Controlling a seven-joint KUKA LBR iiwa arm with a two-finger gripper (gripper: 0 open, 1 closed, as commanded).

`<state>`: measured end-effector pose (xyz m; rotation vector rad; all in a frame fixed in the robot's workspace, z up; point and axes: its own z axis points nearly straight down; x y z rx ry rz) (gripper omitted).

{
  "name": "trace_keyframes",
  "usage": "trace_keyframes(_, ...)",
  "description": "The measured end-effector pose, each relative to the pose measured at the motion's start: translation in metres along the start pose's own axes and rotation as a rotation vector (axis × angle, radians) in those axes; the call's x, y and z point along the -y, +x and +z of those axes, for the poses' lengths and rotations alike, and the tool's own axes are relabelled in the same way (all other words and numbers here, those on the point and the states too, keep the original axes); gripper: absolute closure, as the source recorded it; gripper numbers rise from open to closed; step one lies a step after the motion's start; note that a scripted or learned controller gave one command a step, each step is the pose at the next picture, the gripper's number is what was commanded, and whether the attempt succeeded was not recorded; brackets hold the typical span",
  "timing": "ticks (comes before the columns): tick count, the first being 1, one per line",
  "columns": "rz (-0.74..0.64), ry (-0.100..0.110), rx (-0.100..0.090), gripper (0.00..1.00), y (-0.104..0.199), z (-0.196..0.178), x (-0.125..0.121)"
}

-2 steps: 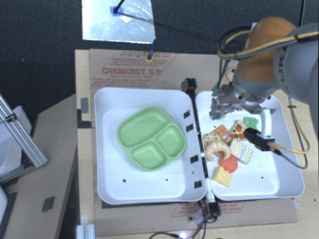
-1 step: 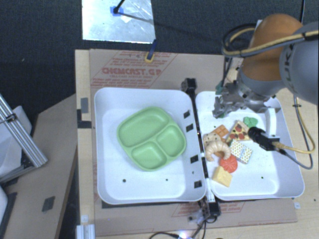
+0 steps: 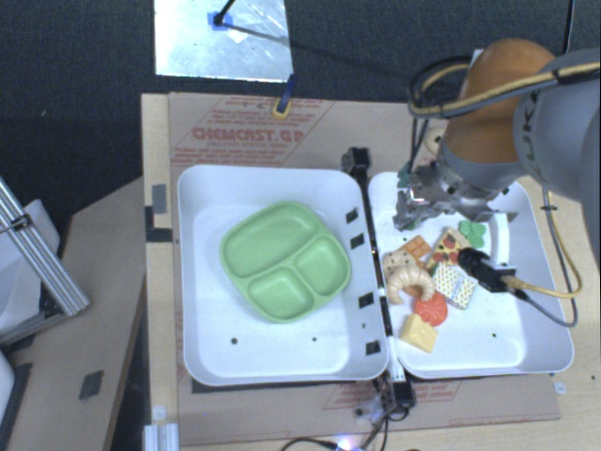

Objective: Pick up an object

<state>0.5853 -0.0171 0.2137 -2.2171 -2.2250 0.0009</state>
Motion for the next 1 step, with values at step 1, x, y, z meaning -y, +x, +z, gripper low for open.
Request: trace_keyframes(1,-0.003,-0.003,-0.001,1.0,0.0028,-0.0213,-0.002)
